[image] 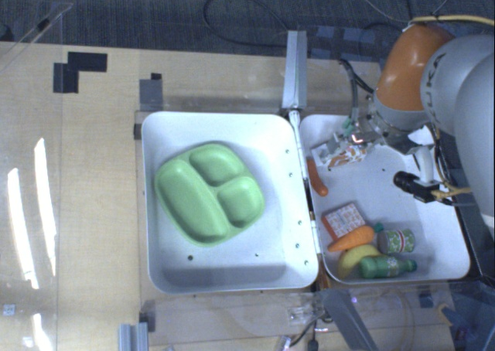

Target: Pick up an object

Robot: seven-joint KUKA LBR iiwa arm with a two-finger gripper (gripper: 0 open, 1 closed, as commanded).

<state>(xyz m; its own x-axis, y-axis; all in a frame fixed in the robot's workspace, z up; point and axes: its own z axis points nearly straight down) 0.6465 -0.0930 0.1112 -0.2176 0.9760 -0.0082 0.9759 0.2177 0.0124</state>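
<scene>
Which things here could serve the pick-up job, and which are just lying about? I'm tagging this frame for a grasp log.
Candidates, all in the right bin:
hot dog
small box
carrot
banana
green bottle
can
The gripper hangs over that bin's far end.

Just lying about:
green divided plate in the left bin
cables on the floor

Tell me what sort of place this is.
Probably a robotics lab's pick-and-place test bench: a KUKA arm reaches over two white bins, toy food such as a carrot lies in the right bin, a green divided plate in the left, and cables run across the carpet.
</scene>
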